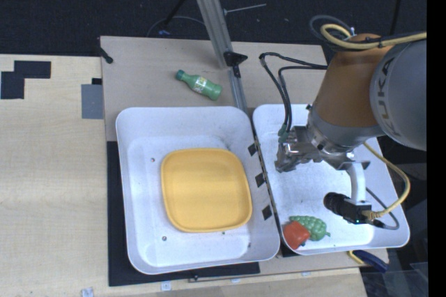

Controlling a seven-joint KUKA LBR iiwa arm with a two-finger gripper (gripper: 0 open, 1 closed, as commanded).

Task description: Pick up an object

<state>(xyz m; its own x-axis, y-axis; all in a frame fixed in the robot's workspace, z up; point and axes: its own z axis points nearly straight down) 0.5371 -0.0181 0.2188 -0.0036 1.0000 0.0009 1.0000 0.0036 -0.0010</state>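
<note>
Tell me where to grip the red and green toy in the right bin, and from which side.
Grip the red and green toy across its narrow width near the middle, where red meets green, coming straight down. It lies flat in the right bin's near left corner, close to the walls, so a sideways approach looks blocked. The hand hangs above bare floor farther back.

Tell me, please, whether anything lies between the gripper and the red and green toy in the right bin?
Nothing visible does. The gripper hangs over the right bin, and bare white floor separates it from the red and green toy near the bin's front edge.
</note>
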